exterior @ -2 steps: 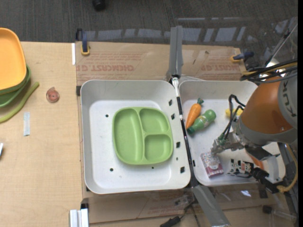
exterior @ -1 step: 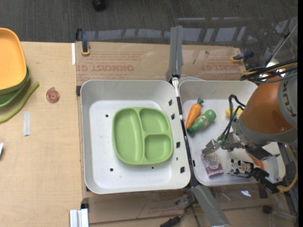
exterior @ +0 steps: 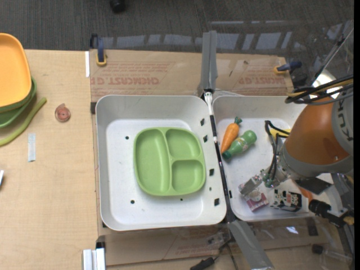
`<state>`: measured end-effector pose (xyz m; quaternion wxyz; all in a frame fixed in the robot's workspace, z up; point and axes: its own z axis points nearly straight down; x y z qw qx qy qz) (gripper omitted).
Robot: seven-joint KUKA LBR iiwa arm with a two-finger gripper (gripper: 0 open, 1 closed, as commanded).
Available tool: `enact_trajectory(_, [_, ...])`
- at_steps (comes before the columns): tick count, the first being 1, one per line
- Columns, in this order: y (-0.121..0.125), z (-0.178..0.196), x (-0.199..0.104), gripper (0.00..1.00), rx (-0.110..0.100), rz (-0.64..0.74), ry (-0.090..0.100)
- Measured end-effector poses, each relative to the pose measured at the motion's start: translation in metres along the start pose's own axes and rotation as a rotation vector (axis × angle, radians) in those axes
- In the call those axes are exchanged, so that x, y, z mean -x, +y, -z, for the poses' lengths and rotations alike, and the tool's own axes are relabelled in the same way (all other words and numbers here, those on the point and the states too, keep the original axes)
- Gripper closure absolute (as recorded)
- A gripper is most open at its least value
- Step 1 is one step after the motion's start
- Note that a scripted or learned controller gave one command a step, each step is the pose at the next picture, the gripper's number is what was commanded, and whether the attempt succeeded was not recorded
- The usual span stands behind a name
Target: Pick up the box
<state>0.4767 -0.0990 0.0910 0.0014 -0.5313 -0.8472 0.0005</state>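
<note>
In the right bin (exterior: 247,108), a small pink and white box (exterior: 258,202) lies near the front wall. My gripper (exterior: 251,186) hangs just above and slightly left of it, close to or touching its top. A second flat white carton with black and red print (exterior: 287,199) lies right of the pink box, partly under the arm. The arm's orange band (exterior: 318,134) hides the bin's right part.
An orange carrot (exterior: 230,135) and a green bottle (exterior: 240,144) lie at the right bin's back left. The left bin (exterior: 112,167) holds a green divided plate (exterior: 169,161). Orange and green dishes (exterior: 12,83) sit stacked on the bench at far left.
</note>
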Motion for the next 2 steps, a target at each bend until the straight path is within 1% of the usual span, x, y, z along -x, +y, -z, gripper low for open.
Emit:
enact_trajectory(1, [0.000, 0.008, 0.001, 1.00, 0.000, -0.004, 0.000])
enact_trajectory(2, [0.082, 0.100, 0.002, 1.00, 0.000, -0.172, -0.003])
